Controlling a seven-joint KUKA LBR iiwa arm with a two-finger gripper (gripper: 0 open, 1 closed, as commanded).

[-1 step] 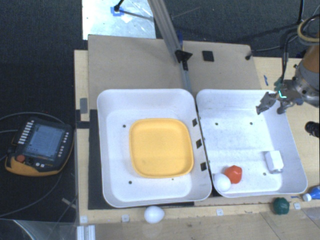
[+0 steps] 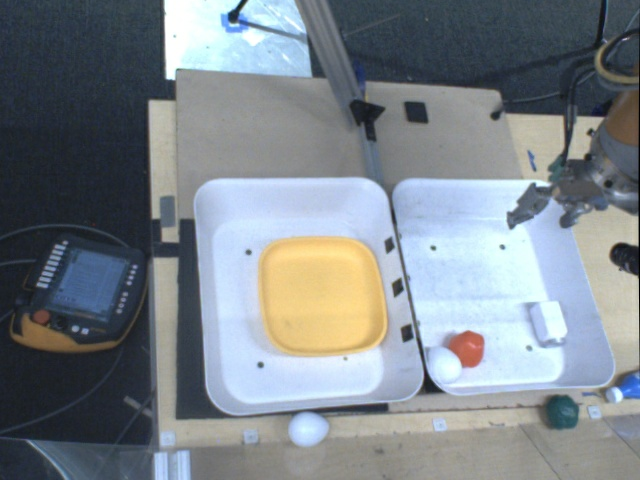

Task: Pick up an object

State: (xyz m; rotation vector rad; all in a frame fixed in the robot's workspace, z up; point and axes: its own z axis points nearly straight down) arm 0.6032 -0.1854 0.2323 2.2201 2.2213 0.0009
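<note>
A yellow square plate lies in the left bin. The right bin holds a red object and a white ball at its front left corner, and a white block near its front right. My gripper hangs over the right bin's back right edge, well apart from these objects. Its two fingers are spread, with nothing between them.
A white egg-shaped object lies on the bench in front of the left bin. A dark green object sits off the right bin's front corner. A teach pendant rests at the left. A metal pole slants in from the back.
</note>
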